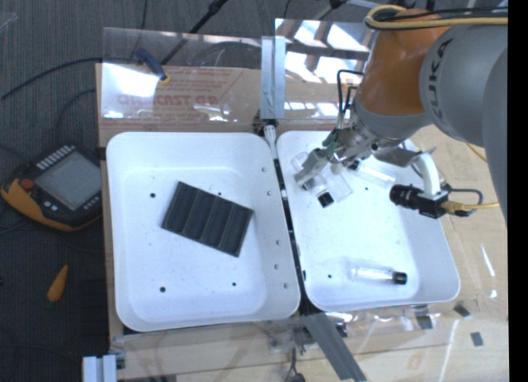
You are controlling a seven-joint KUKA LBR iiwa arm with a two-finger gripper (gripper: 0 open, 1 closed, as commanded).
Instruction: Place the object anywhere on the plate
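Camera view, nearest edge first: in the right bin [429, 290] a clear tube with a black cap [375, 274] lies on its side close to the front wall, apart from everything else. I take it for the object to be moved. It rests flat on the bin floor with nothing touching it.

A little further back, in the left bin [132, 290], lies a dark ribbed slab [206, 218] set at a slant near the middle. This looks to be the plate of the task, and its top is bare.

Further back again, the gripper [320, 176] sits low over the far left corner of the right bin, just beside the divider between the bins and well apart from the tube. Whether it is open or closed I cannot tell: the parts there are small and blurred. A small dark bit shows just below it, but I cannot say what that is, and I see nothing clearly held.

Behind it the grey arm with its orange band [396, 67] reaches in from the right.

As I judge it, the task is hardly begun — the tube is not yet picked up. Still to do are the grasp, the carry across the divider and the release onto the slab.
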